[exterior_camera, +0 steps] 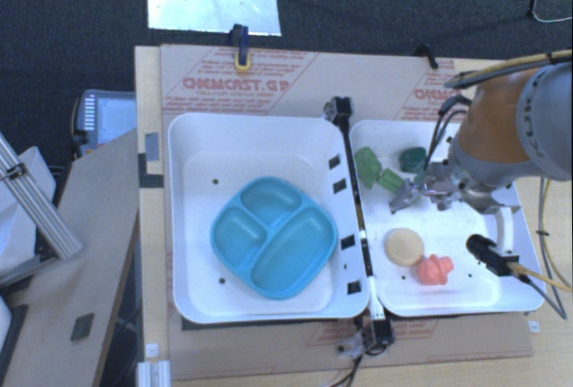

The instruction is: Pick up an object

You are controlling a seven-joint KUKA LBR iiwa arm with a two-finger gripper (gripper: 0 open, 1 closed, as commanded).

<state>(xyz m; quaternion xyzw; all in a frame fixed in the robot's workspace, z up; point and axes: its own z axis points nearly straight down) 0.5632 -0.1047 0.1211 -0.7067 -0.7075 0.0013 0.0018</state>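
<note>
My gripper (pixel 421 197) hangs low over the right bin (pixel 510 287), in its upper middle, open with nothing between its fingers. A light green block (pixel 368 166) and a smaller green piece (pixel 390 180) lie just to its left, near the divider. A dark green object (pixel 412 159) sits right behind the gripper. Nearer the front lie a tan round disc (pixel 404 246) and a pink-red toy (pixel 434 270), both apart from the gripper.
The left bin (pixel 192 287) holds a blue divided plate (pixel 273 236). A black hinged divider (pixel 351 197) runs between the bins. The grey arm with its orange band (pixel 501 130) reaches in from the right over the right bin's far corner.
</note>
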